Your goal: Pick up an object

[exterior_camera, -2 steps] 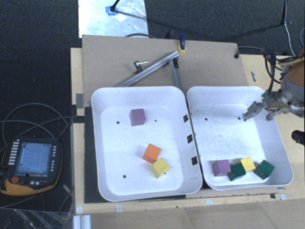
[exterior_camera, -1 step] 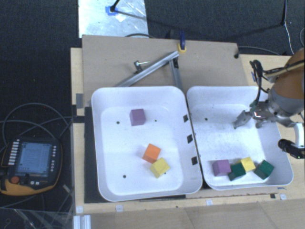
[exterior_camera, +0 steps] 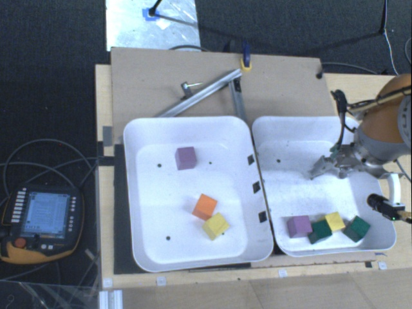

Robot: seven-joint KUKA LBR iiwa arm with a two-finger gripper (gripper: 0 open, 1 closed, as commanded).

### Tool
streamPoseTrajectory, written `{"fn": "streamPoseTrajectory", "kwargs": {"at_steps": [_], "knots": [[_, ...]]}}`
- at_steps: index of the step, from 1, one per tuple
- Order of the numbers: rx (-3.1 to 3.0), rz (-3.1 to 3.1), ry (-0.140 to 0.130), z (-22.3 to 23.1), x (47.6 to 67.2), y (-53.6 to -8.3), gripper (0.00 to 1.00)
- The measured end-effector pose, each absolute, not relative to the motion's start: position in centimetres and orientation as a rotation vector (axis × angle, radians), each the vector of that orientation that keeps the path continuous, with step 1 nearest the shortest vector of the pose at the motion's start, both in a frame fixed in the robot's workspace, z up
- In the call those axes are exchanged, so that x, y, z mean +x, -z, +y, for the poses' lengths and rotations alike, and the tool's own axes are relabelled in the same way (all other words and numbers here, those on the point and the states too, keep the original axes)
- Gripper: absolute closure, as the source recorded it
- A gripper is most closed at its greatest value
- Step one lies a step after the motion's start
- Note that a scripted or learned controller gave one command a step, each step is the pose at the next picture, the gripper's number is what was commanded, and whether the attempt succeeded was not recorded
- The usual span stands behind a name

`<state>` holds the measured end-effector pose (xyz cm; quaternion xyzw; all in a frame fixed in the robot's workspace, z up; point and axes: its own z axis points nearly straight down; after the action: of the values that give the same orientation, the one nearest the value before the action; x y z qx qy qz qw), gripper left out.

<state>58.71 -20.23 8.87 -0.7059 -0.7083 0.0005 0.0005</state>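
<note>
At your far left a control pad (exterior_camera: 42, 223) lies on the floor. In the left bin (exterior_camera: 138, 172) you have three blocks: one purple block (exterior_camera: 186, 158) toward the back, and an orange block (exterior_camera: 205, 206) touching a yellow block (exterior_camera: 216, 226) nearer the front. In the right bin (exterior_camera: 283, 134) you count four: a purple cube (exterior_camera: 299, 225), a dark green cube (exterior_camera: 319, 231), a yellow cube (exterior_camera: 335, 221) and a second green cube (exterior_camera: 356, 228), clustered along the front wall. The gripper (exterior_camera: 320, 168) hangs over the right bin's middle, apart from them, holding nothing; you cannot tell its opening.
</note>
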Motion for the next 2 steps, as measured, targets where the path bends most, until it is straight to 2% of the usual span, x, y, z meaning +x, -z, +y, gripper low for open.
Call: {"fn": "streamPoseTrajectory", "kwargs": {"at_steps": [1,2], "knots": [[-2.219,-2.231,0.004,-20.3,58.9,-10.2,1.00],[-2.224,-2.229,0.005,-21.3,58.7,-16.0,1.00]]}}
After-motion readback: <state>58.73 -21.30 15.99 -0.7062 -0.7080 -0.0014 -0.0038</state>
